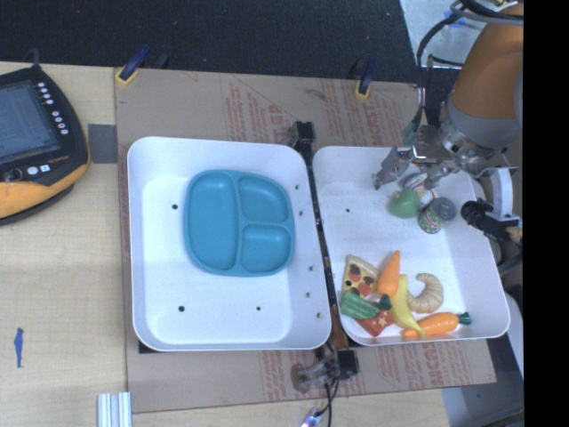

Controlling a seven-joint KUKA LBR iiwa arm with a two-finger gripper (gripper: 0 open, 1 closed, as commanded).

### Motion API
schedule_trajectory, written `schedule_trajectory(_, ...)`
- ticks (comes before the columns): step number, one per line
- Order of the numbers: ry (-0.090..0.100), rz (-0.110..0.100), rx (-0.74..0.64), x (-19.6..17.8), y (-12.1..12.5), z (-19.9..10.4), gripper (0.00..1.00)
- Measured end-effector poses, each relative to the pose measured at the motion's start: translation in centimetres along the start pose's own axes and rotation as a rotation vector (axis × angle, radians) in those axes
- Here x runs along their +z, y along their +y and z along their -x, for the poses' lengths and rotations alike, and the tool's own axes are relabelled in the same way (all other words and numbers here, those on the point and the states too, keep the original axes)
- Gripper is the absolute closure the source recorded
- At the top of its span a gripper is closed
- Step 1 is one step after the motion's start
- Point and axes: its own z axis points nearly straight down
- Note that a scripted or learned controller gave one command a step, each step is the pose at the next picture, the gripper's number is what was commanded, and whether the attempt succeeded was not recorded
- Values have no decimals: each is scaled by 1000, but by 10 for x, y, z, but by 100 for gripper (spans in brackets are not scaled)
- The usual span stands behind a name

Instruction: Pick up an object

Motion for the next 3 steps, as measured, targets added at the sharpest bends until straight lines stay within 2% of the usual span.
schedule_trajectory(1,-2,-1,0,54,-69,52,0)
schedule_trajectory(2,0,0,0,126,-130,72,0)
schedule_trajectory(3,-3,2,-6,115,-129,73,100)
